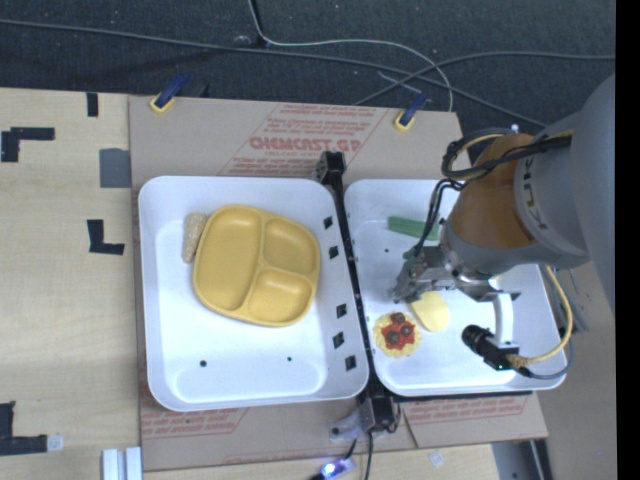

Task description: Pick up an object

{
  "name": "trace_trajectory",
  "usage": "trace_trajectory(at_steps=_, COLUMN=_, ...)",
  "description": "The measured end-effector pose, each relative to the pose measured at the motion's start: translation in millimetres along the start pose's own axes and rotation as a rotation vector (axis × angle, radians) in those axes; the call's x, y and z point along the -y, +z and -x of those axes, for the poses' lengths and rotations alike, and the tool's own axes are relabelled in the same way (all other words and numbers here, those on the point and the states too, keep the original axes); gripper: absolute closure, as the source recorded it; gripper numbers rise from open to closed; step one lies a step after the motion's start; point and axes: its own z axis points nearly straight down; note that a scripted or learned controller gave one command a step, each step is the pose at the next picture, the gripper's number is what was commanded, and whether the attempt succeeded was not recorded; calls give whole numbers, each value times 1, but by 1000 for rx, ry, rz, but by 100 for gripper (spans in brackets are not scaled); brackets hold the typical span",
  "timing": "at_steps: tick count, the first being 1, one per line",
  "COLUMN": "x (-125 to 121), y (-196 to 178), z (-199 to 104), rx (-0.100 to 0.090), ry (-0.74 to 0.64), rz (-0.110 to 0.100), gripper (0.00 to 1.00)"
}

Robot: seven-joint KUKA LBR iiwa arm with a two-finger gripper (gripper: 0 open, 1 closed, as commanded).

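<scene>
A dark carpeted floor crossed by thin cables backs a pale wooden bench, where a brown cardboard sheet (pixel 300 138) printed in red carries two shallow white bins side by side. In the right-hand white bin (pixel 545 368) the grey arm's two-finger gripper (pixel 412 280) is down low near the bin's centre, beneath the orange band of the wrist. Whether the pincer is released or clenched cannot be told from this slanted overhead view; nothing can be seen held in it.

Just beside the gripper, at about five o'clock from it, lies a pale yellow wedge-shaped block (pixel 432 313), its long axis running roughly from eleven to five o'clock. It appears to touch or nearly touch the tool, though contact cannot be confirmed. At about seven o'clock from the gripper, a little farther off, sits a small round toy pastry with a red and dark topping (pixel 397 333). A flat green strip (pixel 408 226) lies at twelve o'clock, partly hidden by the arm.

The yellow block looks the nearest candidate for a pick, calling for a short shift toward five o'clock and jaws set across its narrow width.

In the left-hand white bin (pixel 165 368), well apart, rests a yellow plastic divided plate (pixel 256 264), with a tan sponge-like piece (pixel 191 236) tucked at its nine-o'clock edge.
</scene>
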Motion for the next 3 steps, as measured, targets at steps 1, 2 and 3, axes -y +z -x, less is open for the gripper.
trace_trajectory(at_steps=1, x=1, y=-42, z=2, rx=-1, ry=2, rz=-2, gripper=100)
trace_trajectory(at_steps=2, x=0, y=-106, z=1, rx=-1, ry=1, rz=0, gripper=100)
trace_trajectory(at_steps=3, x=1, y=-168, z=-3, rx=0, ry=1, rz=2, gripper=100)
